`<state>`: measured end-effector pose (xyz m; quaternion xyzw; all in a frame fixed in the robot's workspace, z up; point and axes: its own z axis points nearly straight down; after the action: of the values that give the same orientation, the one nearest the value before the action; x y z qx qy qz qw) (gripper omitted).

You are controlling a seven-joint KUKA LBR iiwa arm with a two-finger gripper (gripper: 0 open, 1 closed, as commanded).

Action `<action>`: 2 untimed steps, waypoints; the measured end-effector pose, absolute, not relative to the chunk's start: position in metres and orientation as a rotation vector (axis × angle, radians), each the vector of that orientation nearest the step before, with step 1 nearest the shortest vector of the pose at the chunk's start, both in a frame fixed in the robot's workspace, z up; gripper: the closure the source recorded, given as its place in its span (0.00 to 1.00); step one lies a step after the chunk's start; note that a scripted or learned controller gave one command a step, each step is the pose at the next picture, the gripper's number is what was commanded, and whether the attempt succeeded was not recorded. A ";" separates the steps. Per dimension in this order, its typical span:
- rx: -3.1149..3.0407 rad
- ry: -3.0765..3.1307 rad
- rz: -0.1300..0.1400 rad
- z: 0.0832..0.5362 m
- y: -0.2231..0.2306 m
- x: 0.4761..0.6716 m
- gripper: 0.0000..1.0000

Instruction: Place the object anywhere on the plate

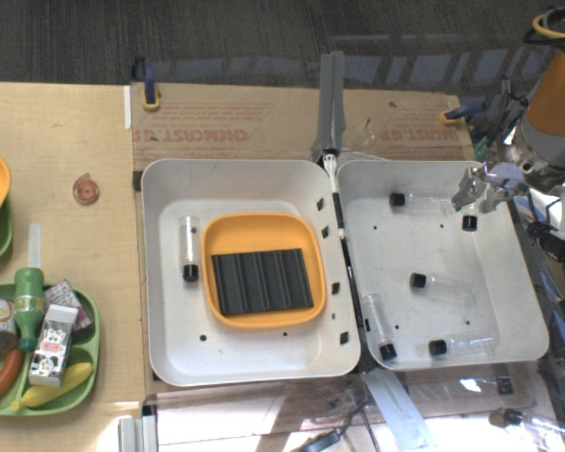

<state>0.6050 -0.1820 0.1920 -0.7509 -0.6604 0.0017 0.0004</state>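
An orange-yellow plate (261, 225) lies in the left bin (165, 347). A dark grey ribbed slab (263, 282) covers the plate's middle. A clear tube with a black cap (188, 249) lies in that bin, just left of the plate. Several more clear, black-capped tubes are scattered in the right bin (508, 347), for example one (396, 199) at the back and one (418, 281) in the middle. My gripper (477, 192) hangs over the right bin's back right corner, just above another capped tube (469, 221). Nothing is visibly held.
A cardboard sheet (226, 125) lies behind the bins. At the far left, a green tray (85, 379) holds toy food and a bottle. Cables and clamps crowd the right side near the arm (551, 111).
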 end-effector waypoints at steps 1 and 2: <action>-2.359 -2.074 0.005 0.192 -0.182 0.605 0.00; -2.202 -2.243 0.003 0.314 -0.210 0.641 0.00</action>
<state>0.6406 -0.2101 0.3141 -0.7006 -0.7135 0.0009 -0.0006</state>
